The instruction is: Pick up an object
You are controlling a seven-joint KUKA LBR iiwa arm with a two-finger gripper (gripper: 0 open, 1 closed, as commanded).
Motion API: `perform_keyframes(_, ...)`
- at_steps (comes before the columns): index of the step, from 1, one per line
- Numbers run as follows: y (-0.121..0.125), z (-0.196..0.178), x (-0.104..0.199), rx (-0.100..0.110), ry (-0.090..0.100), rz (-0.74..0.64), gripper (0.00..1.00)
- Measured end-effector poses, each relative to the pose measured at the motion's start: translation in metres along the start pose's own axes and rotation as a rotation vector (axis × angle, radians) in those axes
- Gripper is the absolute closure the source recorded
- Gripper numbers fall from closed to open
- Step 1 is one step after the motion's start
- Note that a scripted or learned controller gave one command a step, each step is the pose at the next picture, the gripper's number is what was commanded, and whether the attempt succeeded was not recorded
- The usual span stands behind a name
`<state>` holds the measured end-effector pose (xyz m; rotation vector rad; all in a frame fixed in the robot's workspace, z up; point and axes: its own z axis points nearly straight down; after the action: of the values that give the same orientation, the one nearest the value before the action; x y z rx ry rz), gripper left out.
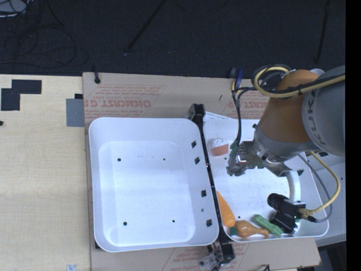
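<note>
My gripper (236, 166) hangs over the right bin (318, 230), near the bin's left-middle part. A small pink and white object (219, 147) lies just up and left of it, apart from it. An orange carrot-shaped piece (225, 210) lies along the bin's left wall, below the gripper. At the bin's near edge sit a yellow-orange object (249, 228) and a green object (266, 224), side by side. I see nothing held at the gripper. The arm's grey and orange body (293, 117) covers the bin's far right part.
The left bin (146, 185) stands beside the right one, with a black divider strip (206, 174) between them. Both rest on a cardboard sheet (141, 95). The wooden bench (39, 179) extends to the left.
</note>
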<state>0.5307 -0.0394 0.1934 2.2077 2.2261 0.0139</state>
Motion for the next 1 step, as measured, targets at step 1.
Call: perform_keyframes(1, 0.0519, -0.2099, 0.0456, -0.007, -0.001, 0.003, 1.0)
